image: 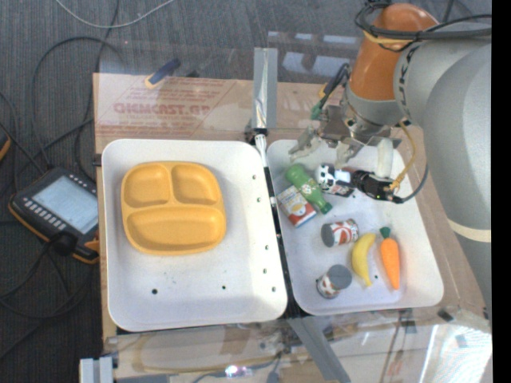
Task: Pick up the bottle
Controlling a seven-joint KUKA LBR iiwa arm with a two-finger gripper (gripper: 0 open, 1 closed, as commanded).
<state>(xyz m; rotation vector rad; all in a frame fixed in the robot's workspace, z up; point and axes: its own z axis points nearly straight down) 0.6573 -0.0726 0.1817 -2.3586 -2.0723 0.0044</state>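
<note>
A: Where's the bottle (309, 187)?

B: Lying on its side in the right bin (423, 282), up in its far left part. It's green, and its long axis runs on a diagonal, from the far left down toward the near right.

A: And the pincer (333, 144)?

B: Hanging just beyond the bottle's far end, a little to the right of it. Its fingers look spread and nothing sits between them. I'd judge the coming move turns on that gap: the bottle lies toward the camera and slightly left of the pincer, so the arm has to come down and close across the narrow body, not along the diagonal.

A: What's crowding it?

B: A small carton (295, 207) touches its left side, and a black-and-white toy (329, 177) sits just beside it on the right. Nearer the camera lie a can (340, 233), a banana (364, 258) and a carrot (389, 262). The left bin (144, 294) holds a yellow tray (173, 207).
</note>
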